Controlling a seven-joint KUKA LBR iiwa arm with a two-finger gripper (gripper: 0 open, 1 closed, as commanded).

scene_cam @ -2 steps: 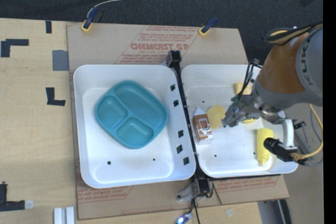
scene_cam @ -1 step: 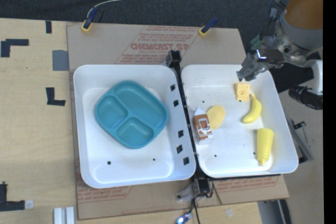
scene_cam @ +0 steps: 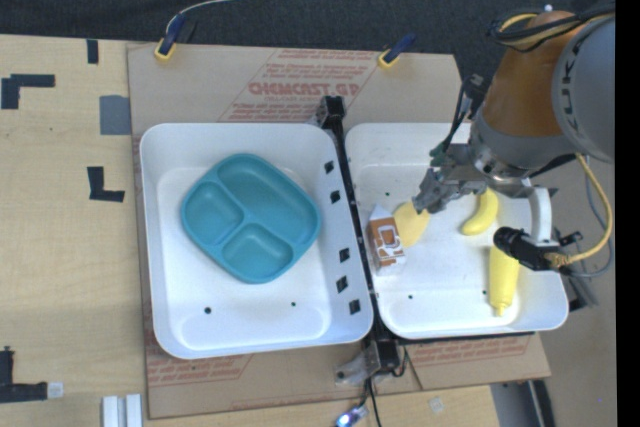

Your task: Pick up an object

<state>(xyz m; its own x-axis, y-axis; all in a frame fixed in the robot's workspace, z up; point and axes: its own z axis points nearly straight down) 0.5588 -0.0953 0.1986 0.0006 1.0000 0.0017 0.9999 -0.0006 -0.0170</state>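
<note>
3 yellow objects [scene_cam: 503, 281] in right bin [scene_cam: 440, 315]

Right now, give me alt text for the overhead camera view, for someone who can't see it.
The grey and orange arm's gripper is low in the right bin, at a yellow object beside a small brown box. Two more yellow pieces lie nearby, and a teal divided plate sits in the left bin.

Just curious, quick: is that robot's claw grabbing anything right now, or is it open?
Gripper: over the right bin, right above a yellow object; open or closed cannot be told.
</note>
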